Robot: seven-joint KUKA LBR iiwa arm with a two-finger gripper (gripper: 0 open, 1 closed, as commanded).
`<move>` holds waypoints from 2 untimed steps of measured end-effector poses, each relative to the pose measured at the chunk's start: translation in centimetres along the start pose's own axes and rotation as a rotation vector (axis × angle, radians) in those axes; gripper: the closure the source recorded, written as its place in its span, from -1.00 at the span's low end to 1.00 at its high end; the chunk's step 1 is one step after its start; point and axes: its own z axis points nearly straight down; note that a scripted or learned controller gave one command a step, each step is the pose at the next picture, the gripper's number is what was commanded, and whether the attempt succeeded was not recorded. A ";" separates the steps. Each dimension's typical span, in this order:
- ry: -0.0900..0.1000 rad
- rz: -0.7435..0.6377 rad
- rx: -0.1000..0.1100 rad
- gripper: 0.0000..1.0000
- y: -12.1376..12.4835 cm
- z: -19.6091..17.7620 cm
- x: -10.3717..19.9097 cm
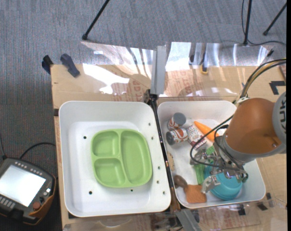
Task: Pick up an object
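Gripper (218, 173) hangs low in the right bin (255, 192); I cannot tell its grip.
Beneath it, a glossy round teal bowl (228, 188).

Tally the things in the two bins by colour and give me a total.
Green: 2, the tray in the left bin and a green piece in the right bin
Silver with red labels: 2, the cans
Orange: 1, the carrot
Brown: 1, the spatula
Blue: 1, the bowl
Total: 7 that I can make out; the arm hides part of the right bin.
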 end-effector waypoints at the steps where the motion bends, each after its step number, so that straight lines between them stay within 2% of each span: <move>1: 0.028 -0.021 -0.005 -1.00 2.8 0.7 -9.3; 2: 0.005 -0.032 -0.001 -1.00 -1.7 0.1 -0.3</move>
